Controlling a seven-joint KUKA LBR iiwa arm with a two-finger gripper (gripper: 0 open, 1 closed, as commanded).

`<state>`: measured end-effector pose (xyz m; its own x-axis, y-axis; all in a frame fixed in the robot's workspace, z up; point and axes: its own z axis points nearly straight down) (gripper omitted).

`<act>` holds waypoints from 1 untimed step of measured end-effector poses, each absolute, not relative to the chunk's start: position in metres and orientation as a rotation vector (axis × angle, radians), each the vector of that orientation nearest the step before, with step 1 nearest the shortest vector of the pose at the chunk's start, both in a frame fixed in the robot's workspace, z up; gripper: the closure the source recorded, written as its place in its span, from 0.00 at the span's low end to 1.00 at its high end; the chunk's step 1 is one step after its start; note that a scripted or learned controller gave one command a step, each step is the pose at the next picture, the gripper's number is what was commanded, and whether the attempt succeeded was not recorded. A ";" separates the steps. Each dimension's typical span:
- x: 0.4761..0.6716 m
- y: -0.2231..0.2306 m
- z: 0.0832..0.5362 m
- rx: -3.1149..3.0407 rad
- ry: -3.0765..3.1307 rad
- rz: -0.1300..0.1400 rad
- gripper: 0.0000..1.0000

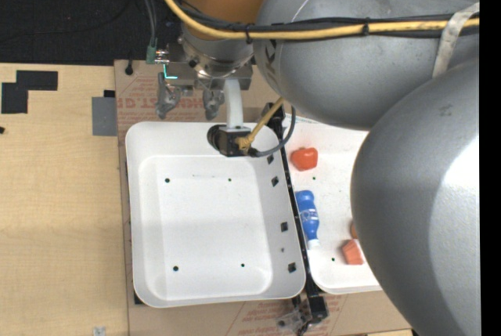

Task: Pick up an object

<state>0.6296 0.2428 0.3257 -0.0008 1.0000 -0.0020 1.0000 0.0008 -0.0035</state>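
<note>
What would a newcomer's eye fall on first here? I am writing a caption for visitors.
The huge grey arm first, covering the view's top right, with a yellow cable along it. Its gripper hangs above the far edge of the left bin. Then the colours in the right bin: a red object, a blue bottle and an orange block.

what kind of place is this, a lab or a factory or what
Most likely a robotics lab set up for bin-picking trials: a large grey arm reaches over two white bins on a plywood bench, with a few small test objects and loose cables on the floor.
</note>
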 end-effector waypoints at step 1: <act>0.630 0.243 0.335 -2.216 -2.224 0.011 1.00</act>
<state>0.6295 0.2426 0.3352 -0.0036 1.0000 -0.0038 1.0000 0.0036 -0.0061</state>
